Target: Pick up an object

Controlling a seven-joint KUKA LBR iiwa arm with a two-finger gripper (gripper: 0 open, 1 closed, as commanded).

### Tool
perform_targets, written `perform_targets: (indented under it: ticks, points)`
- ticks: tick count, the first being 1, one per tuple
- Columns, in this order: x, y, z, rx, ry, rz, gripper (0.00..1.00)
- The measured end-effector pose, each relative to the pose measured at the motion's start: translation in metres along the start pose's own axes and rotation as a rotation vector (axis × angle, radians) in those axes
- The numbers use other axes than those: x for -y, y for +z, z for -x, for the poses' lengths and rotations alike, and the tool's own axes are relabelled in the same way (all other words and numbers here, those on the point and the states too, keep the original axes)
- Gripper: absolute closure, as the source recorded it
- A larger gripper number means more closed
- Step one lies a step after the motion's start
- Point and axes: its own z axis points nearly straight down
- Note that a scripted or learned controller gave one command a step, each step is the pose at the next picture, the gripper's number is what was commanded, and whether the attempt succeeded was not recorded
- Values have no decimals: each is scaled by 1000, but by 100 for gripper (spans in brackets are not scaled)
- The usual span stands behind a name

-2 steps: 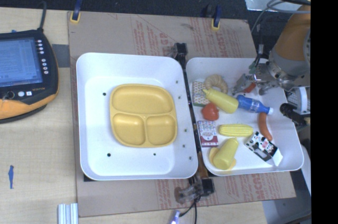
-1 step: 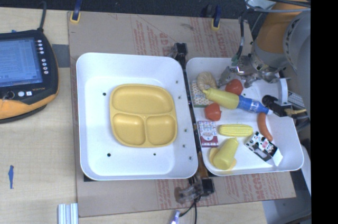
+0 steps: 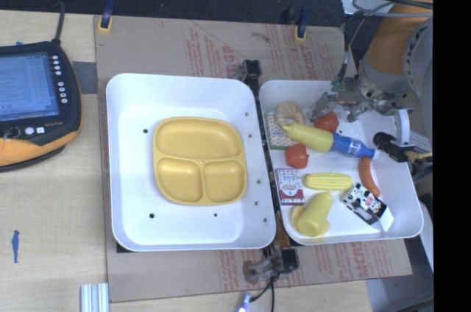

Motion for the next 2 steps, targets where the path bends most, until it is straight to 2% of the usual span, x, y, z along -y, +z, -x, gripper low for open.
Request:
perform_targets:
  ticks: [1,2]
  points:
    - [0,-11,0,0,-3,0,100]
    - [46,-69,-49,-1,-4,-2,100]
